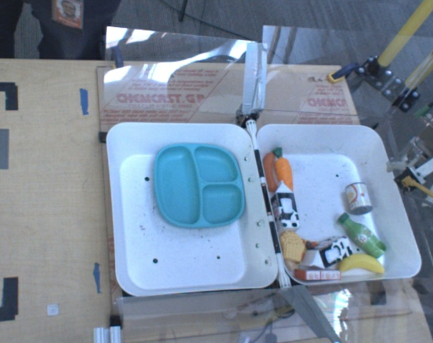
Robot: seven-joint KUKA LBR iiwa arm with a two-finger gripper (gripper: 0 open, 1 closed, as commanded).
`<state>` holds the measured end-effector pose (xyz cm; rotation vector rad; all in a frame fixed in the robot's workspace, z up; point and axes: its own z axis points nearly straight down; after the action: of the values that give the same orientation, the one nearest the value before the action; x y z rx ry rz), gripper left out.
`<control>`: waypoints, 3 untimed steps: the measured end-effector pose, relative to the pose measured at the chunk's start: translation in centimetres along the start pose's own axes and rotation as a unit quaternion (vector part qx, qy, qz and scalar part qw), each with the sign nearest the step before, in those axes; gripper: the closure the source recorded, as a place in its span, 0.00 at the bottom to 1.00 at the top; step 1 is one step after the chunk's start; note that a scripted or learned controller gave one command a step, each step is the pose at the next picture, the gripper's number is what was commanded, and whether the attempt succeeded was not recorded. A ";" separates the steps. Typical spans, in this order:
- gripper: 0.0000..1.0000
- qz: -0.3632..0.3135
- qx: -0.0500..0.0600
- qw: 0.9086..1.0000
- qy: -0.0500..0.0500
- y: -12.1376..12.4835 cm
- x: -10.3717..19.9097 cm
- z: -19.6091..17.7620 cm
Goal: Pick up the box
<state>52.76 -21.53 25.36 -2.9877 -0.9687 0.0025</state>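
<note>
there, box [286, 210] by right bin's [388, 156] left wall, beneath carrot [284, 173]

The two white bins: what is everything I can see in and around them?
Left bin: one, white, left half of bench.
Divided plate: one, turquoise, in left bin.
Right bin: one, white, beside it.
Carrot: one, orange, right bin's upper left.
Cow-patterned box: one, black and white, below carrot.
Can: one, silver, right side.
Bottle: one, green, below can.
Banana: one, yellow, bottom edge.
Waffle-like piece: one, tan, bottom left.
</note>
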 end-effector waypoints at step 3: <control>1.00 0.098 -0.003 0.995 0.002 -4.8 2.7 16.4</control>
<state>52.13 -16.05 8.93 -3.0725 -0.6732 -0.0071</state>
